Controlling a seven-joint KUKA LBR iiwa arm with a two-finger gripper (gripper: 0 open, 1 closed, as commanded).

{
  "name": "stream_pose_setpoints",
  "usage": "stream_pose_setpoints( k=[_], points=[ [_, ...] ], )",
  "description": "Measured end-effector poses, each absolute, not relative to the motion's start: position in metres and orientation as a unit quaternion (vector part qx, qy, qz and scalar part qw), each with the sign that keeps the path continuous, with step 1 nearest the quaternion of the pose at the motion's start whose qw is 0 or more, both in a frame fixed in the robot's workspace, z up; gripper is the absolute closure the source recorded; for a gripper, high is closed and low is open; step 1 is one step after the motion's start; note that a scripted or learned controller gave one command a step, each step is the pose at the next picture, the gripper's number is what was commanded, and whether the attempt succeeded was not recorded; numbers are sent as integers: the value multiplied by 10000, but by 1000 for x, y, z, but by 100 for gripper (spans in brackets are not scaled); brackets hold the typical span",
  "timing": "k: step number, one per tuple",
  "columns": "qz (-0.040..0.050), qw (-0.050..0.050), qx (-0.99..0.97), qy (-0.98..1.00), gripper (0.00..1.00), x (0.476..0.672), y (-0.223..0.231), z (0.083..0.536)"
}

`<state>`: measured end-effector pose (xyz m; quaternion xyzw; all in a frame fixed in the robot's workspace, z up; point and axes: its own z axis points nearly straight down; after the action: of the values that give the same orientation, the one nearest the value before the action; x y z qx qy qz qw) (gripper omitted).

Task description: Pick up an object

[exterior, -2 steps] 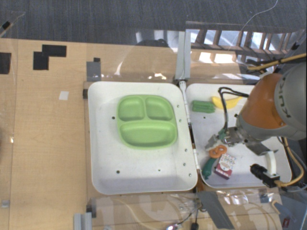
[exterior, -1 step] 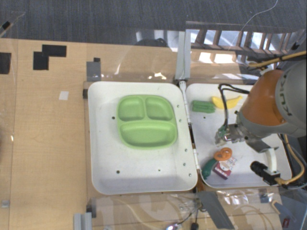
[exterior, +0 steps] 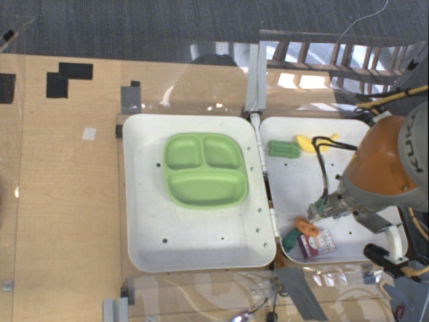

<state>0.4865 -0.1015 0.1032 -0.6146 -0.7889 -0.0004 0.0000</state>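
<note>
On the left of the worktop (exterior: 60, 200) we see the left bin (exterior: 144, 240), which carries a green divided plate (exterior: 204, 170) lying flat near its middle; nothing there is being worked on. Crossing the divider, we come to the right bin (exterior: 295, 186), where the loose things lie. Near its far edge a green block (exterior: 284, 149) sits just beside a yellow piece (exterior: 307, 142), both well apart from the arm. In the near left corner a small cluster lies together: a dark green piece (exterior: 291, 239), an orange object (exterior: 308, 227) and a purple packet (exterior: 317, 243), touching or nearly so.

The gripper (exterior: 320, 210) hangs low, just above and to the right of the orange object, with the grey and orange arm (exterior: 385, 163) looming behind it. We cannot tell how its fingers are set, and we see nothing between them.

We judge this to be the approach or the descent onto the cluster, with no grasp made yet. The next move calls for settling on one object, likely the orange one, and closing cleanly around it without catching the packet or the bin wall close by.
</note>
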Motion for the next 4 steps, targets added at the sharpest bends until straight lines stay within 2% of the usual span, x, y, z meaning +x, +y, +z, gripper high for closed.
stream_pose_setpoints(
  k=[1, 2, 3, 4],
  points=[
    [-4, 1, -6146, -7888, 0, 486, -101, 103],
    [-49, -78, -5714, -8206, 0, 563, -102, 93],
    [-10, -15, -5359, -8443, 0, 539, -106, 96],
    [-18, -96, -4159, -9094, 0, 606, -168, 92]
  ],
)
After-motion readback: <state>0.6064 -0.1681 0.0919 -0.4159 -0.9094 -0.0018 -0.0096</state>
